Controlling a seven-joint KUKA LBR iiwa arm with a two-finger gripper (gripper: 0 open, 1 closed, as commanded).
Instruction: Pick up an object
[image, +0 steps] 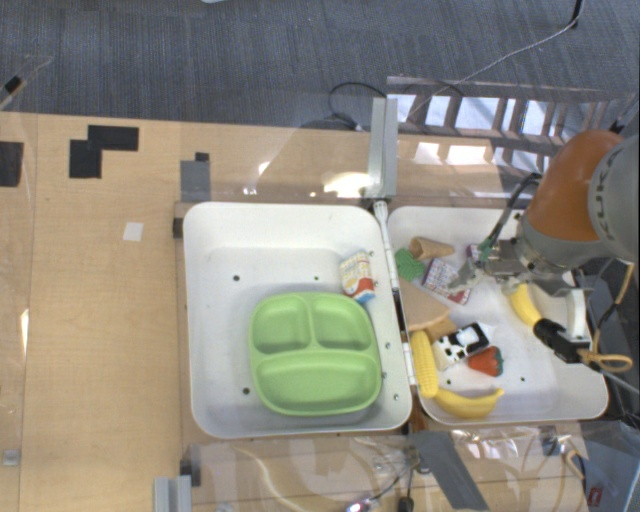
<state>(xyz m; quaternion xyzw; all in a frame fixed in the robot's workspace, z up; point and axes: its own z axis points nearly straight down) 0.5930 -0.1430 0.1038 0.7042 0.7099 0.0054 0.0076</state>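
Note:
My gripper (470, 266) hangs low over the upper middle of the right bin (590, 400), reaching in from the right. Just to its left lies a pink and grey packet (443, 277), close to or touching the gripper tip. A tan cone-shaped piece (432, 247) and a green toy (408, 264) lie further left. A small yellow banana-like piece (523, 303) sits below the wrist. Lower in the bin are a corn cob (424, 362), a banana (468, 402), a black-and-white cow toy (462, 345) and a red piece (485, 361).
The left bin (215, 300) holds a green divided plate (315, 352) and a small white, red and blue packet (358, 276) against its right wall. A metal post (381, 150) stands behind the seam between the bins.

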